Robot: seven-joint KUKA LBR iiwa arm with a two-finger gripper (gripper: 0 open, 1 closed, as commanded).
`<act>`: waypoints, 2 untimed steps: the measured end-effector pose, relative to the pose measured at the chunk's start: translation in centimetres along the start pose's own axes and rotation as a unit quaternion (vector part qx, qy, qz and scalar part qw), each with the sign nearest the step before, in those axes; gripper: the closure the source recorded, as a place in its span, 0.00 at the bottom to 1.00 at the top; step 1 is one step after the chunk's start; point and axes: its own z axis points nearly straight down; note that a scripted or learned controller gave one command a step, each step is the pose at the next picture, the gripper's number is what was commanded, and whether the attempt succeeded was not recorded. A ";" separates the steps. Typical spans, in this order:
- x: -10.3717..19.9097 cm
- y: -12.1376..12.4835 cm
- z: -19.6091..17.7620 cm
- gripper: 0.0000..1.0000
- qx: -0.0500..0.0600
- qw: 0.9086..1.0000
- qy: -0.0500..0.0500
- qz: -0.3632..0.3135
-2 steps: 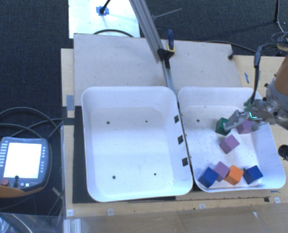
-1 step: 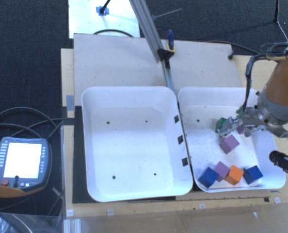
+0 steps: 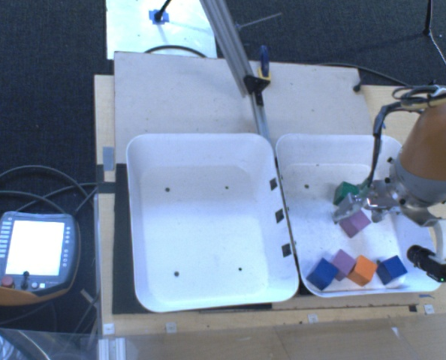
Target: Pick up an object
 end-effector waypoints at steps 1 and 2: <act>0.4 0.3 4.3 0.00 0.000 1.000 0.000 -0.001; 0.4 0.5 3.0 1.00 -0.003 1.000 0.000 -0.002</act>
